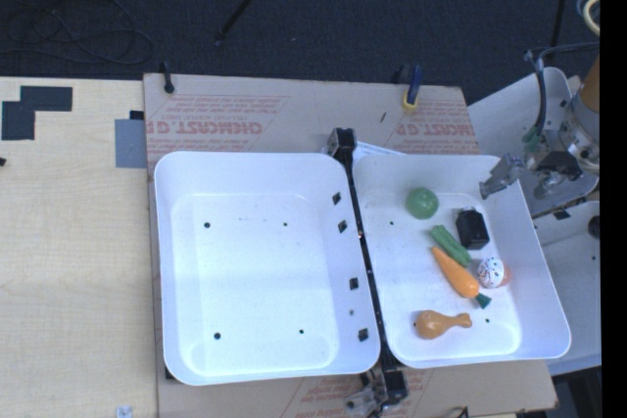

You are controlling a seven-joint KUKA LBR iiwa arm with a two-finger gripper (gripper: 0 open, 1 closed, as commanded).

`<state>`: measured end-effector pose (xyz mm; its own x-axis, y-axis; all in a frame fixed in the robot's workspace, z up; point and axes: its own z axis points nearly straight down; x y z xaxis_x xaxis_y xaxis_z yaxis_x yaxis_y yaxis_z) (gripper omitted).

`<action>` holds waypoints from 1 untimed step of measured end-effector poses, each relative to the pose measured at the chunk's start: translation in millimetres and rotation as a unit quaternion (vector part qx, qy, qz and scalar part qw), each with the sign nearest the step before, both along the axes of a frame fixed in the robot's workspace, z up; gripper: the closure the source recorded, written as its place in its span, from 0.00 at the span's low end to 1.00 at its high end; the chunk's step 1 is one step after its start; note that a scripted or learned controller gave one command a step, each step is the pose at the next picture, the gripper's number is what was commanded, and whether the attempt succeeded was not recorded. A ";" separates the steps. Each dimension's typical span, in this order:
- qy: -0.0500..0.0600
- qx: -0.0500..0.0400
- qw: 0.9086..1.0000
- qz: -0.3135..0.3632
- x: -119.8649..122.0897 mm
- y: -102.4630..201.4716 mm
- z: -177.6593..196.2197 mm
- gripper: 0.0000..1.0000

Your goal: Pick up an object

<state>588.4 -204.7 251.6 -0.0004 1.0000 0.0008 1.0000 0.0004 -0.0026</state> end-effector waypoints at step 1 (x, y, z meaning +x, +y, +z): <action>0.003 0.000 1.000 0.001 -16.4 19.1 -140.6 0.00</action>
